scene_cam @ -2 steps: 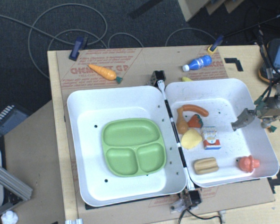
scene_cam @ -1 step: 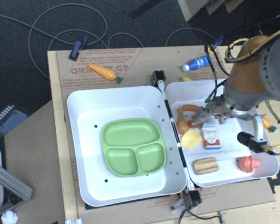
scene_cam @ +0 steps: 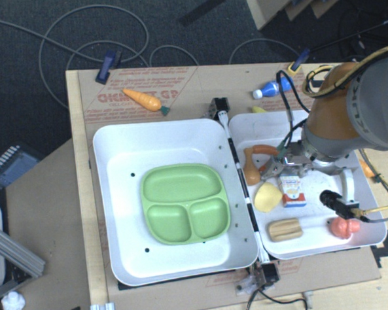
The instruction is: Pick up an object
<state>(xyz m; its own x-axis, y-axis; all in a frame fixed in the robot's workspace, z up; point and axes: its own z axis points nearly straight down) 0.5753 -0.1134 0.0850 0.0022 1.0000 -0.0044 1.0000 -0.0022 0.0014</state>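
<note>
The gripper [scene_cam: 290, 167] hangs low in the right bin [scene_cam: 270, 121], directly above a small red-and-white carton [scene_cam: 293, 194]; whether it is open or closed cannot be determined from this angle, and nothing is visibly held, so the pick appears not yet done. Candidate objects lie close together: a yellow lemon-like piece [scene_cam: 267, 197], a tan bread-like block [scene_cam: 284, 229], a brown sausage-like item [scene_cam: 250, 166] and a pink toy [scene_cam: 343, 228]. Clearance is tight near the divider, while the left bin [scene_cam: 115, 156] holds a green divided plate [scene_cam: 184, 203].

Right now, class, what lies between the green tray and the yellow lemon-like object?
In the camera view, the adjoining white bin walls separate the green tray from the yellow object.
</note>
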